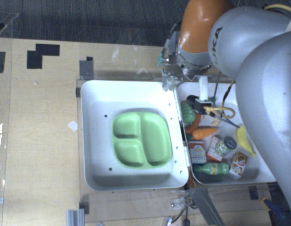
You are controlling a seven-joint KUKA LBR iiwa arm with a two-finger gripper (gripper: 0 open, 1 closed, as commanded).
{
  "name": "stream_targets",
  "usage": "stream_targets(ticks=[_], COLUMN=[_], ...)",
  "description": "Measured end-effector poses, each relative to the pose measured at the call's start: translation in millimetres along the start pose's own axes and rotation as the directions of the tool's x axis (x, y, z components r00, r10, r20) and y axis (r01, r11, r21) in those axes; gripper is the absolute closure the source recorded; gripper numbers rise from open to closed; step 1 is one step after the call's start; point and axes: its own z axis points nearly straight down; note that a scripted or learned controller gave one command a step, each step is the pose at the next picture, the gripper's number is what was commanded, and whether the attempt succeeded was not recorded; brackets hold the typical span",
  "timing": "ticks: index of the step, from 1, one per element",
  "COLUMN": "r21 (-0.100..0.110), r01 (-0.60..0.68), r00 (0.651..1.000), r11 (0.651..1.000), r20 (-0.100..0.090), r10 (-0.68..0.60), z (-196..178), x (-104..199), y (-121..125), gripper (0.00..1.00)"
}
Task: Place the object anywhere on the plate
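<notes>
I am the gripper (pixel 170 82), hanging over the far end of the wall where the two white bins meet, just beyond the far corner of the plate's bin (pixel 95 126). From this slant I cannot tell whether I am open or closed, and I see nothing between my tips. Above me the orange band (pixel 202 20) leads into the grey arm (pixel 258 55), which covers the outer side of the other bin (pixel 230 181). The green plate (pixel 141 139) lies flat in the middle of its bin, well apart from me, with two small compartments on its outer side and one long compartment on the side nearer the dividing wall. All the loose things lie in the other bin, crowded against that wall: a green leafy vegetable (pixel 187 112) closest to me, a carrot (pixel 204 133) lying crosswise just below it, then three small printed cartons (pixel 218 149), a yellow piece (pixel 244 140) beside the arm, and a green bottle (pixel 212 169) on its side along the near wall. Which of these is the one to place I cannot tell; each is in that bin, apart from the plate and from me
</notes>
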Motion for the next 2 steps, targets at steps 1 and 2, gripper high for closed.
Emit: stream_targets(ticks=[1, 2], r21=[-0.001, 0.003], r01=[0.113, -0.069], r00=[0.994, 0.998], r11=[0.994, 0.998], r20=[-0.001, 0.001], r10=[-0.113, 0.069], z=[4.1, 63.5], x=[129.9, 106.0], y=[-13.0, -61.5], gripper=[1.00, 1.00])
